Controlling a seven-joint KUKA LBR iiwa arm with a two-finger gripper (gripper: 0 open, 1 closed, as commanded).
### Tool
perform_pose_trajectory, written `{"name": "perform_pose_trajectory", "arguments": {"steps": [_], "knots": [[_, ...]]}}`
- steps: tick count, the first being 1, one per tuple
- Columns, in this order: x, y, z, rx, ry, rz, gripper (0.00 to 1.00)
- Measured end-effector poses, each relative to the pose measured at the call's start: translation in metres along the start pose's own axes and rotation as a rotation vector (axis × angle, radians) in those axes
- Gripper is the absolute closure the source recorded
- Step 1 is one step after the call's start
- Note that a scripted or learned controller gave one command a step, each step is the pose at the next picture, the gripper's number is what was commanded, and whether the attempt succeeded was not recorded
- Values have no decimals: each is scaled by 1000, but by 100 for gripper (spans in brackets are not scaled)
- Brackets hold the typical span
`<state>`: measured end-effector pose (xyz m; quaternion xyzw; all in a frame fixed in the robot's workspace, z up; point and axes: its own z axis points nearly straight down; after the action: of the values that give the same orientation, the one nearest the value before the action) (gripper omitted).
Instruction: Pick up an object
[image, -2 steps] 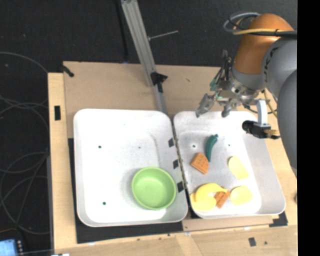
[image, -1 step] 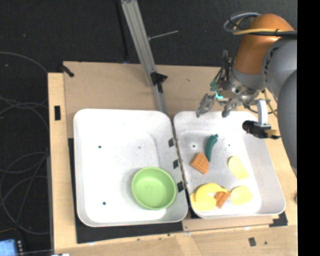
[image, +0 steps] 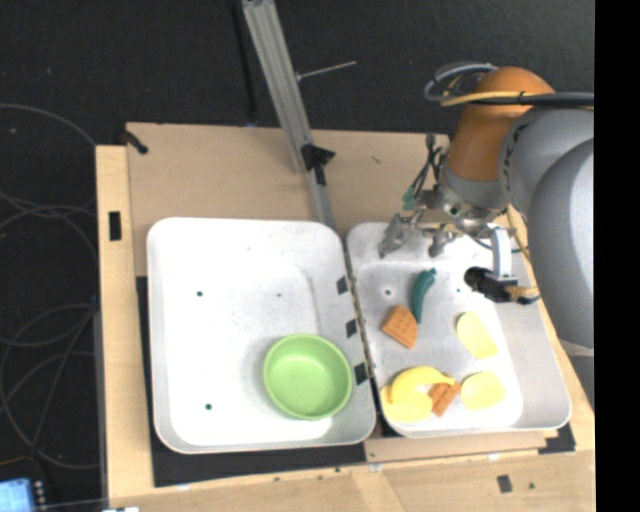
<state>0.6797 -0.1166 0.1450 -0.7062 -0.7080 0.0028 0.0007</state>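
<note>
The right bin (image: 540, 395) holds a dark green pepper-like piece (image: 423, 290), an orange waffle-like piece (image: 400, 326), a pale yellow piece (image: 476, 335), a round yellow item (image: 412, 388), a small orange piece (image: 441, 398) and another yellow piece (image: 482, 390). My gripper (image: 417, 238) hangs over the far end of this bin, above and just behind the green piece. Its fingers stand apart, open, with nothing between them.
A light green bowl (image: 308, 375) sits in the near right corner of the left bin (image: 200, 270). A grey metal pole (image: 290, 110) slants up from between the bins. The arm's grey body (image: 560, 220) overhangs the right bin's right side.
</note>
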Motion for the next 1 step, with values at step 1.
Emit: {"name": "perform_pose_trajectory", "arguments": {"steps": [1], "knots": [[-1, -1, 47, -1, 0, 1, 0]]}}
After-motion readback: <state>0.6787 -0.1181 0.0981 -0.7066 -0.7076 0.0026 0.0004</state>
